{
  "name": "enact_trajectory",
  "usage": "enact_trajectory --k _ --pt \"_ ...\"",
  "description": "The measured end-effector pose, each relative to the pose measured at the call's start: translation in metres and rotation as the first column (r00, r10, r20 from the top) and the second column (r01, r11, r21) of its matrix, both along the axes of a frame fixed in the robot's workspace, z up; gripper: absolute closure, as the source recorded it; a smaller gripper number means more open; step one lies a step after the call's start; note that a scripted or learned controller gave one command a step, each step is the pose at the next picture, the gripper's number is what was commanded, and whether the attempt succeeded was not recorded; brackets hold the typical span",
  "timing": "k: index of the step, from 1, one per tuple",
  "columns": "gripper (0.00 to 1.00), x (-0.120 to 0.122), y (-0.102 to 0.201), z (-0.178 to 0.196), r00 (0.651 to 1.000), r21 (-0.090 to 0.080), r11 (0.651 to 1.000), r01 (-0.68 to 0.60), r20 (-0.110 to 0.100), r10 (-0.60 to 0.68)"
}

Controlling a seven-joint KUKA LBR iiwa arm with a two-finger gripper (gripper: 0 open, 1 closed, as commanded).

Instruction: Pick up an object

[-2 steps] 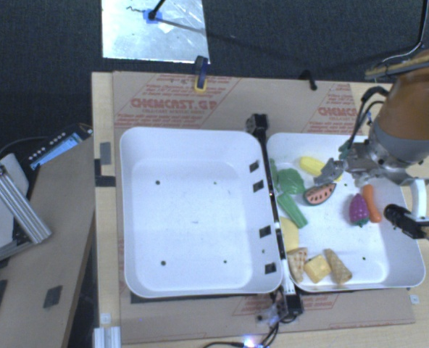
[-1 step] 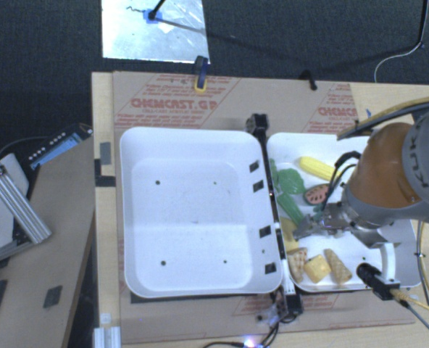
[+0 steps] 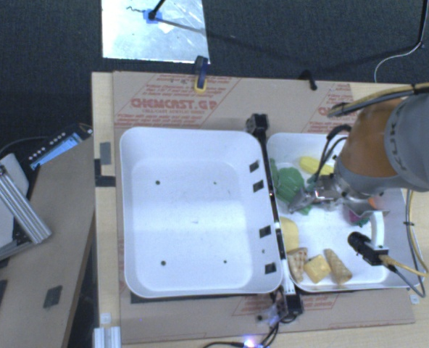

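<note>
So the arm [image 3: 388, 147] is slung low over the right bin [image 3: 388, 278], with the gripper [image 3: 301, 203] nosing in beside the green object [image 3: 288, 180] by the divider, which looks like it's lining up a grab there since that's where the stuff bunches up. Honestly can't tell how the fingers are set, it's a dark blur. The wrist hides part of the yellow piece [image 3: 310, 165], and the tan chunks [image 3: 323, 267] sit untouched near the front.

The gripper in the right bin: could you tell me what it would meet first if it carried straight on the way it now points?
Probably the green object. The gripper points toward the view's left, at that object's lower edge, with the bin divider just beyond. Depth is unclear from above, so it may meet the bin floor first.
</note>
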State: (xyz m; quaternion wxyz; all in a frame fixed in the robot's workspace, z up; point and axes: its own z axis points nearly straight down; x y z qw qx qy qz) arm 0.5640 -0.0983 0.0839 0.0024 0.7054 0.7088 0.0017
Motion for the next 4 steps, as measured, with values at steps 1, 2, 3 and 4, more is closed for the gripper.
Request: enact_trajectory --k 1,2,3,4 --pt "0.0 0.047 0.01 0.001 1.0 0.001 1.0 -0.001 -0.002 0.001" --pt "1.0 0.046 0.01 0.012 1.0 0.001 1.0 -0.001 -0.001 0.001" --pt "1.0 0.071 0.12 0.105 1.0 0.002 1.0 -0.004 0.002 0.004" --pt "1.0 0.084 0.201 0.216 1.0 0.005 1.0 -0.008 0.008 0.008"
